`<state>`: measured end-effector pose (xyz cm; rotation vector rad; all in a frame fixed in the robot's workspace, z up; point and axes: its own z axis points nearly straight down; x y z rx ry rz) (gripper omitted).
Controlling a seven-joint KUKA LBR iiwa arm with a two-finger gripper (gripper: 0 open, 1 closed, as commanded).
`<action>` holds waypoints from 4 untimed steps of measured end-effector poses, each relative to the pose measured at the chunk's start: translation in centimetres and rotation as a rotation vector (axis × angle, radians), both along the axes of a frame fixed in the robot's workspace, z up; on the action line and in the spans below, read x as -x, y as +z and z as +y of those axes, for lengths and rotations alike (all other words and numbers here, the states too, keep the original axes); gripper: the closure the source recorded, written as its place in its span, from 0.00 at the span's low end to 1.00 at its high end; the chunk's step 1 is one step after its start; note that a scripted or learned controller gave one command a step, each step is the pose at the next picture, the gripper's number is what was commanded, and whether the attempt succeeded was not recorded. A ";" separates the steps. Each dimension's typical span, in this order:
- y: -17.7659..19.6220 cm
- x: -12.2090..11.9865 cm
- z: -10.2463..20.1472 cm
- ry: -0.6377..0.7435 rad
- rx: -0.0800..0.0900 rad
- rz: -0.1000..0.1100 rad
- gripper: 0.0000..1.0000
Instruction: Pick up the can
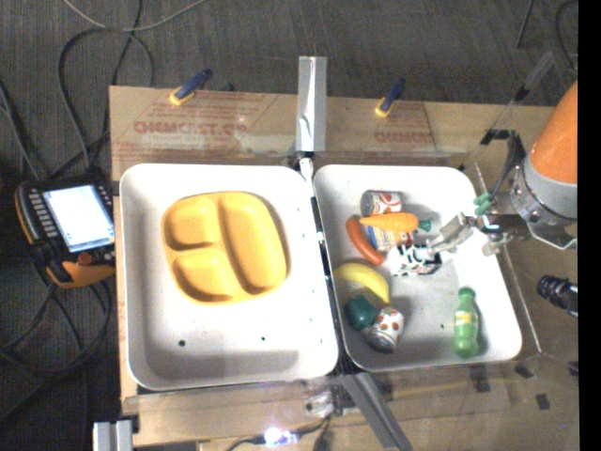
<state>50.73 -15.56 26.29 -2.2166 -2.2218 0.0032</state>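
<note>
The arm shows a rounded orange section above a grey wrist with pale metal housing. A small green part sits on the wrist's near side. From it runs a slim, light-grey metal gripper, too small for detail.

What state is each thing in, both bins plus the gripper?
yellow tray: flat in the left bin, compartments up
can: on its side, right bin, far end
second can: tipped over, near edge
carrot: lying flat across the pile
banana: lying flat
green bottle: lying down, near right corner
gripper: low over the pile, nothing seen between its fingers
</note>
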 end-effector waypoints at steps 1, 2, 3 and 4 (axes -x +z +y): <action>-13.4 -4.7 2.7 0.098 0.005 -0.017 0.00; -8.6 -8.1 1.9 0.143 0.000 -0.003 0.00; -12.2 -16.1 3.0 0.061 0.002 -0.001 0.00; -8.0 -14.3 7.5 -0.006 0.001 -0.002 0.00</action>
